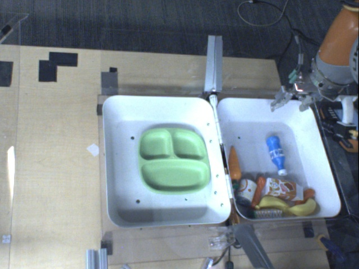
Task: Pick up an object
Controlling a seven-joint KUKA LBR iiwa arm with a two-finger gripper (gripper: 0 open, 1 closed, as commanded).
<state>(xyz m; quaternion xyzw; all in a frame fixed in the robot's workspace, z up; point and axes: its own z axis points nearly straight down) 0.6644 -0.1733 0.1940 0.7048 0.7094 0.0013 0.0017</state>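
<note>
Reaching in from the right, I see the pale wooden bench (50,150) lying flat and smooth-grained, with black square markers near its far-left edge. On it sit two shallow white plastic bins with rounded corners, side by side, a metal rail between them. The left bin (118,200) holds a green divided plate (174,159), matte, oval, moulded into three soft compartments. The right bin (247,116) has its clutter heaped along the near wall: a printed carton (280,188) lying flat, a yellow banana (291,207) curved just in front of it, a tapering orange carrot (234,163) by the dividing wall, and a blue bottle (275,153) with a white cap, on its side, apart from the heap. My gripper (292,98) hovers over that bin's far right corner, metal fingers spread apart, nothing between them, well apart from every object.
</note>
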